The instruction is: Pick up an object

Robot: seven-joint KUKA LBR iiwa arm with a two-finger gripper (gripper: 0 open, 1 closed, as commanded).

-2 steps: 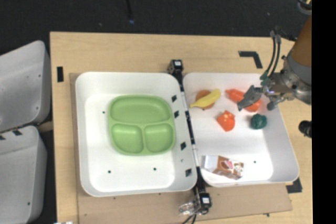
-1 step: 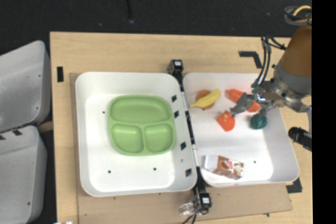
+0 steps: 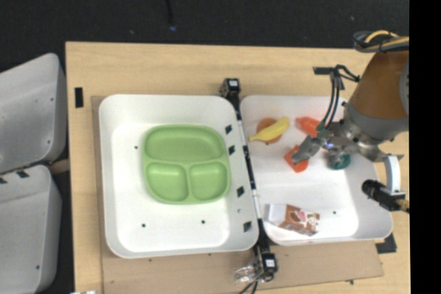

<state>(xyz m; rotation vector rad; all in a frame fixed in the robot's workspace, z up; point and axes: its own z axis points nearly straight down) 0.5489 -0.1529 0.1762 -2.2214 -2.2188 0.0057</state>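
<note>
One arm | tool (image 3: 311, 148) low in right bin (image 3: 344, 224), fingers' state unclear | red-orange toy (image 3: 299, 160) directly beneath, touching | banana (image 3: 270, 131) farther left

The arm (image 3: 380, 96) is cut off at the frame's right side, so its upper part cannot be followed. The pincer (image 3: 308, 150) is small and blurred. A teal thing (image 3: 337, 161) just right of the pincer is partly covered by the wrist; its shape cannot be told. Under the pincer's tip lies a red thing (image 3: 298, 164), partly hidden. Below the pincer, a wrapper's (image 3: 298, 219) print is too small to read.
</note>
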